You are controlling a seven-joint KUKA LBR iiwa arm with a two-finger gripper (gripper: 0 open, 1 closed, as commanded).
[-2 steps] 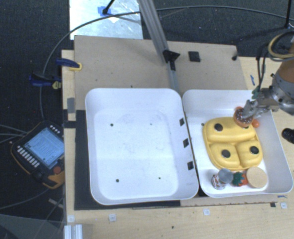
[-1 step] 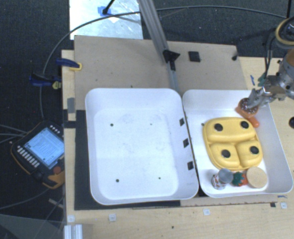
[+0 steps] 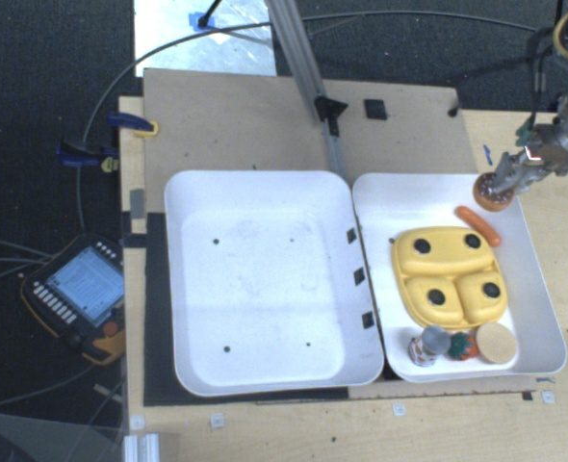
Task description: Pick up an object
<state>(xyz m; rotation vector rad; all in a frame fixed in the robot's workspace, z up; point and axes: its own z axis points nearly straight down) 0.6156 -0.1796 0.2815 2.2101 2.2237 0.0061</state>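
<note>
Brown round piece (image 3: 491, 195) sits directly under the tip of the claw (image 3: 505, 176), at the far corner of the right bin (image 3: 544, 296). Whether the claw is wide or narrow, I cannot tell. Just beside it, toward the camera, lies a smooth orange sausage shape (image 3: 478, 225). Further from the claw is a yellow moulded tray (image 3: 450, 275) with four dark dots, then a beige disc (image 3: 497, 343). Well apart, on the claw's other side, stands the left bin (image 3: 265, 277), white and shallow.
</note>
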